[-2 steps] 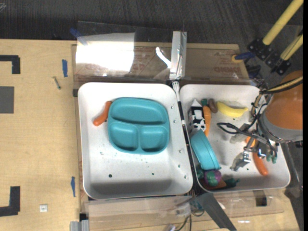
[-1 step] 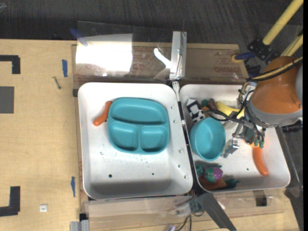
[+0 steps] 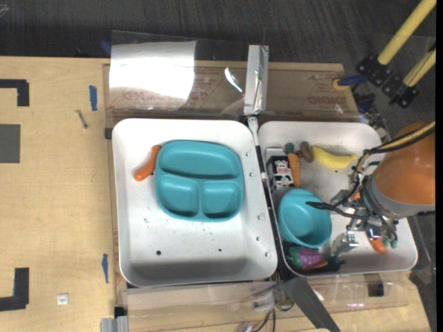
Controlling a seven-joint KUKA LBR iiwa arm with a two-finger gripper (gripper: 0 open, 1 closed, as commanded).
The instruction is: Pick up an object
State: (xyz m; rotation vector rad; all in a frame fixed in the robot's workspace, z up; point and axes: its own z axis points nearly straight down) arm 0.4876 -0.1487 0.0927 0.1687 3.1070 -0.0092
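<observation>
far left of the claw, in the left bin (image 3: 131, 254): a teal divided tray (image 3: 199, 178) lying flat, with an orange carrot (image 3: 145, 164) touching its left edge. all well apart from the claw.

right bin (image 3: 408, 254), nearer: a small black-and-white box (image 3: 280, 171) by the dividing wall, up and left of the claw. a second small carrot (image 3: 294, 163) just beside it. a yellow banana (image 3: 333, 159) lies above the claw, along the back of the bin. a teal bowl (image 3: 303, 216) sits just left of the claw, tilted, mouth open. purple grapes (image 3: 309, 257) with a bit of green lie below the bowl, down-left of the claw.

claw (image 3: 356, 227): low in the right bin, under the orange band and a tangle of cables. cannot tell how far it is open, nor whether it has anything. a small orange piece (image 3: 378, 244) sits just right of it, identity unclear.

likeliest target, by my reading: the bowl or whatever lies beside its rim.

risks: the bowl is smooth and tilted, so a closing claw may push it against the wall and slip off. crowding near the grapes could mean two things nudged at once, or nothing caught.
</observation>
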